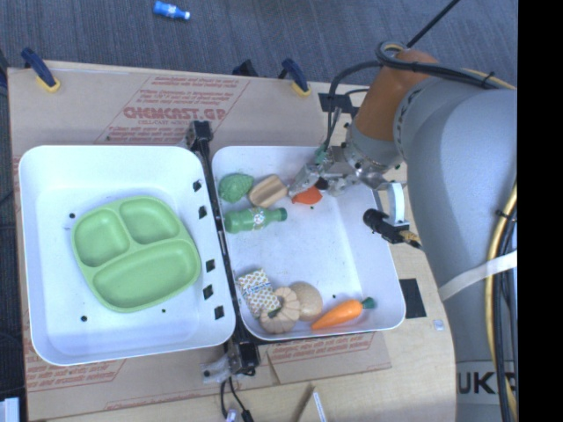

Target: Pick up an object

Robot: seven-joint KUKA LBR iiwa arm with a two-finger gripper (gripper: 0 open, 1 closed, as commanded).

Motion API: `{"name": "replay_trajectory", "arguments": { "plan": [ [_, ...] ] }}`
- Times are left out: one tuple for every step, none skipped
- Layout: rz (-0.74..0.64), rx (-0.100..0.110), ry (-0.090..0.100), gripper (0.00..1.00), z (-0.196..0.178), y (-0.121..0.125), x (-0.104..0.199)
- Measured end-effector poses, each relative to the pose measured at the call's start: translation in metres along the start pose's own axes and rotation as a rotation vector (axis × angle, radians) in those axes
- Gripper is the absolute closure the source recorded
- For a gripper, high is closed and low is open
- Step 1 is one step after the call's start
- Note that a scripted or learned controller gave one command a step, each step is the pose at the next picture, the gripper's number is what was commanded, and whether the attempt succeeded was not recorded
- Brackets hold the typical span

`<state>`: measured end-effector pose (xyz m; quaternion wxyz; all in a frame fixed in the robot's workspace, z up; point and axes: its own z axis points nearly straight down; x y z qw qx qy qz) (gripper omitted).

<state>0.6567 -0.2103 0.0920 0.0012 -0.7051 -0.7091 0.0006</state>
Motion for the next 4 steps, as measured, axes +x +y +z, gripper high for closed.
{"name": "replay_trajectory", "arguments": {
  "plan": [
    [-0.003, 0.003, 0.0, 0.0, 0.001, -0.039, 0.055],
    [0.002, 0.011, 0.003, 0.0, 0.001, -0.002, 0.005],
    [-0.004, 0.009, 0.001, 1.0, -0.009, -0.001, 0.006],
    [-0.001, -0.002, 0.0, 1.0, -0.099, -0.008, 0.071]
  ]
}}
